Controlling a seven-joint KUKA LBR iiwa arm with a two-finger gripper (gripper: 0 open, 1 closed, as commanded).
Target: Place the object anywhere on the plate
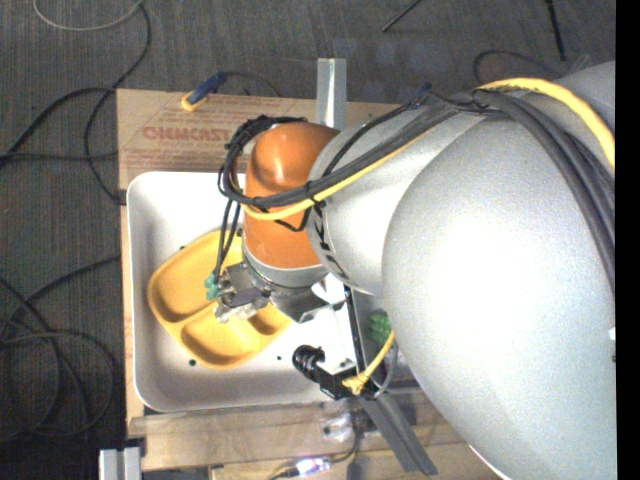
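The plate you were asked to fill was yellow, with a ridge dividing it into shallow compartments, and it lay tilted in the left white bin, toward that bin's left wall. The object to be placed could not be made out anywhere. The gripper hung over the plate's right part, seen as a small grey block with a green tag on its left side; you could not tell whether it was parted, closed or carrying anything, because the wrist hid it from above. The arm entered from the right, and its orange band and broad grey body covered the bin's right side and most of the bench. Black and yellow cables ran along the arm. Behind the bin lay a brown cardboard sheet with red print, and loose cables crossed the dark floor.
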